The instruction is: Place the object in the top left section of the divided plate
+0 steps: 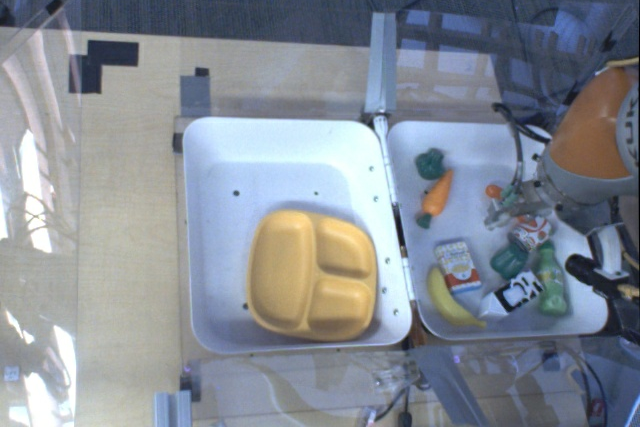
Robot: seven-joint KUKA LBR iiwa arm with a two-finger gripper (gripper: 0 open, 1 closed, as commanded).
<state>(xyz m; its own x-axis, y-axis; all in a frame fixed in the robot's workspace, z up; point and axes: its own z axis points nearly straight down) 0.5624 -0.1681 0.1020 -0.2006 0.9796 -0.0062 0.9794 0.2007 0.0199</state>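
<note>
1. The tool (pixel 512 205) hovered low over the right bin (pixel 470 140); whether it was parted or closed could not be told.
2. No object was visibly held; likely candidates, such as the carrot (pixel 437 194), looked light, hard and slick, best pinched mid-body.
3. The yellow divided plate (pixel 312 273) lay in the left bin (pixel 215 215).
4. A banana (pixel 452 299), small carton (pixel 457 265) and green bottle (pixel 550 283) crowded the tool.
</note>
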